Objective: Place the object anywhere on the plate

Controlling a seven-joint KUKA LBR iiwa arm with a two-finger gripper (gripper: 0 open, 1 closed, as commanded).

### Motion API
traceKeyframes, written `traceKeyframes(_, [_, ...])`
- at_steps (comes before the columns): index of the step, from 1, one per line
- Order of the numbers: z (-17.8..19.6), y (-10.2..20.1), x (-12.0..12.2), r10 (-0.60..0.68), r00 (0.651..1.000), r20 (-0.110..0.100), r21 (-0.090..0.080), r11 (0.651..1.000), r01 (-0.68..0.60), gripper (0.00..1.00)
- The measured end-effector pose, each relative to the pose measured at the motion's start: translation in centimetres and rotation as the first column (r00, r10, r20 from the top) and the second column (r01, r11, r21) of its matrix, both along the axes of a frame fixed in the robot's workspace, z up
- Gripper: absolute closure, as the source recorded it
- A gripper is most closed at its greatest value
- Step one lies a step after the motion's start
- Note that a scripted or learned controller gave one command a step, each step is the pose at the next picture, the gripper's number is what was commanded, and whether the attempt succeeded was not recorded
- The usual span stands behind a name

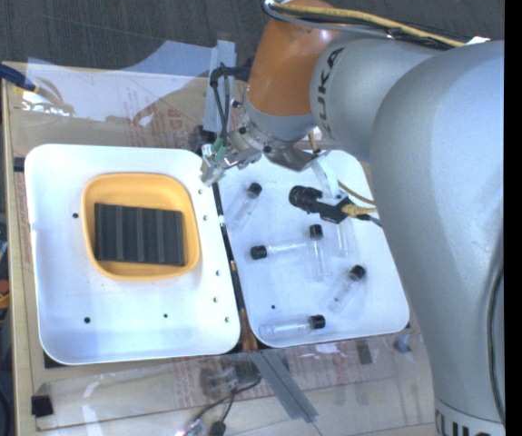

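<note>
The gripper (213, 160) hangs at the upper middle of the frame, over the right bin's (383, 312) corner, and I cannot tell its state; the clear vials (290, 248) could roll away, never reaching the yellow plate (139, 189) at left

the yellow plate (139, 189) in the left bin (52, 316) lies open from above, with bare white floor around it. the arm (397, 107) overhangs the right bin (383, 312), where scattered black-capped clear tubes (283, 251) leave narrow gaps.
</note>
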State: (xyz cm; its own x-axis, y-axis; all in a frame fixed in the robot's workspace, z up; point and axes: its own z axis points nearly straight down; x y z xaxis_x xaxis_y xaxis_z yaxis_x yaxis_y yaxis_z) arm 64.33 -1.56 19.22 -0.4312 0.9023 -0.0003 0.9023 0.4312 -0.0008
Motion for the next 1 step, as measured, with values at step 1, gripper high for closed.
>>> traceKeyframes(1, [0.25, 1.83, -4.37, 0.263, 0.965, -0.004, 0.001, 0.965, -0.263, 1.0])
